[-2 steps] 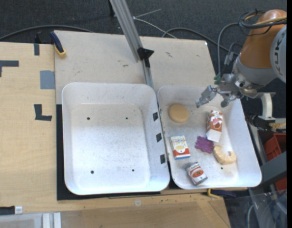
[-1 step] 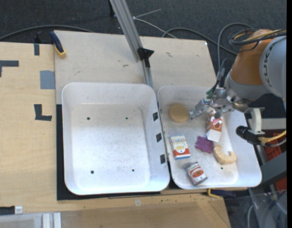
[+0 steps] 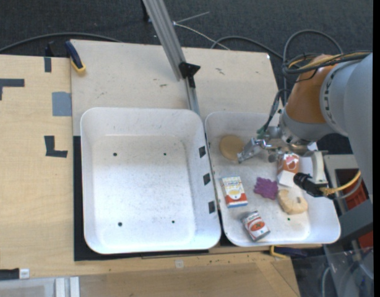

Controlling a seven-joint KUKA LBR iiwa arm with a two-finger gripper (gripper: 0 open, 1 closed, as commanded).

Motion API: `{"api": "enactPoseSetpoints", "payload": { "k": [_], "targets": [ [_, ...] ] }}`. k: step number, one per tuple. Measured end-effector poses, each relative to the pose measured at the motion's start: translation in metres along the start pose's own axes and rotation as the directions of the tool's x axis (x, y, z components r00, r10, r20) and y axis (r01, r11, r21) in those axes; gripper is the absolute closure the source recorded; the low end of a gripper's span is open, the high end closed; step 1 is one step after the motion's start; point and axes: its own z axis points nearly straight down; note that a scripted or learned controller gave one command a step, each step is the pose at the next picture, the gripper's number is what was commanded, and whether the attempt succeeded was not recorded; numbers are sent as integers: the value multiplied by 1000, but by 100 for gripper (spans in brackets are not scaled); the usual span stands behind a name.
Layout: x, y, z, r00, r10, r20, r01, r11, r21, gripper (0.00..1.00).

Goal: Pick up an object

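1. Pincer (image 3: 244, 154) hangs low over the upper part of the right bin (image 3: 326, 231), its metal fingers pointing toward the view's left; whether they are spread or pressed together I cannot tell from this slant, and nothing shows between them.
2. Nearest to it is the round tan disc (image 3: 230, 146), lying flat on the bin floor just to the left of the fingertips, touching them or very nearly so. As I judge it, this is the thing the coming move turns on: it lies straight ahead of the fingers, and being round it offers no long axis to line up with.
3. Further down the bin lies a small orange-and-white carton (image 3: 234, 192), its long side running roughly up and down the view, with a purple lump (image 3: 265, 187) just beside it to the right.
4. Below those sits a red-and-white can (image 3: 256, 225) on its side, tilted; a tan bread-like piece (image 3: 292, 202) rests near the right wall.
5. A red-and-white item (image 3: 290, 162) lies close under the wrist, partly hidden.
6. Left bin (image 3: 91, 141) stands alongside on the table (image 3: 29, 184), touching the right one.
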Motion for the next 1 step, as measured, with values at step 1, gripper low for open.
{"api": "enactPoseSetpoints", "payload": {
  "k": [1],
  "targets": [
    [1, 1, -13, 1000, -1, 0, 1, 1000, -3, 100]
  ]
}}
